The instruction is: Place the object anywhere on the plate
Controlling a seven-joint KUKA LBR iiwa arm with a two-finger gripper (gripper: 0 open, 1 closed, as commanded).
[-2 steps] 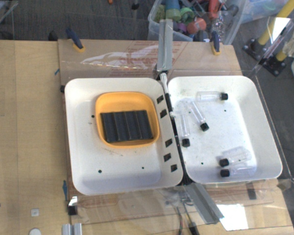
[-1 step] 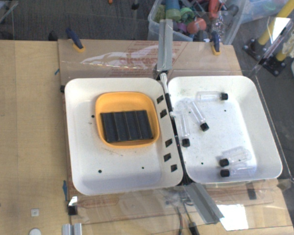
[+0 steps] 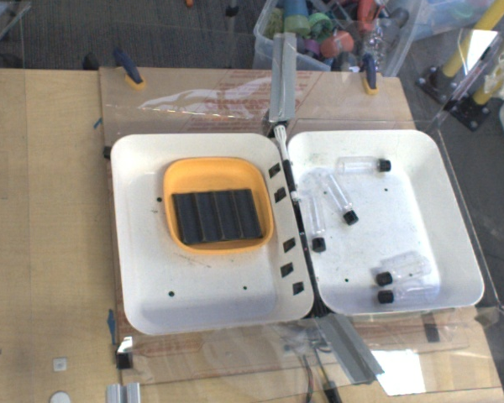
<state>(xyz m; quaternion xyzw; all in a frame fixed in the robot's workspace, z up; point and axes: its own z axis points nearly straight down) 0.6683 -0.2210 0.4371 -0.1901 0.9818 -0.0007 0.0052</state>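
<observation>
- The wooden bench [image 3: 42,225] carried both bins, with a clear sheet taped beneath them.
- The left white bin [image 3: 143,292] and the right white bin [image 3: 437,225] sat side by side, touching along a central seam. A row of small black tabs [image 3: 280,195] ran down that seam.
- A clear storage tub [image 3: 336,15] of mixed coloured items stood beyond the far edge of the bench.
- A yellow-orange plate [image 3: 214,173], squarish with rounded corners, lay in the left bin, toward its far half.
- The black ribbed block [image 3: 217,217] lay flat on the plate, covering its near half. It was rectangular and matte, divided by grooves into four parallel bars, and sat within the plate rim.
- Five clear vials with black caps lay scattered in the right bin. One [image 3: 359,165] was near the far wall, two [image 3: 338,198] [image 3: 313,215] were near the seam, and two [image 3: 407,267] [image 3: 410,290] were close together at the near right corner.
- Two blue clamps [image 3: 132,71] [image 3: 370,74] gripped the far edge of the bench.
- Pincer: its opening and contents could not be told.
</observation>
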